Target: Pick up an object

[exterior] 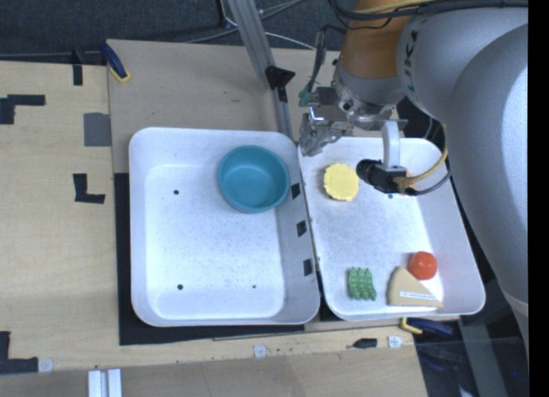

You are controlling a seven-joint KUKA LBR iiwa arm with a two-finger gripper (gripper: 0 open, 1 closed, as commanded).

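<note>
where the end effector [319,136] hangs, grip indiscernible, a round yellow disc [340,182] just beside, axis indistinct

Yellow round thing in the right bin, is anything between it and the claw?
Nothing visible. The claw hangs at the right bin's far left corner, and the yellow disc lies just beside it on bare bin floor.

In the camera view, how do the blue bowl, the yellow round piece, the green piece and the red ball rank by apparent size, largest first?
1. blue bowl
2. yellow round piece
3. green piece and red ball: these two look about alike, so I do not rank them.
</note>
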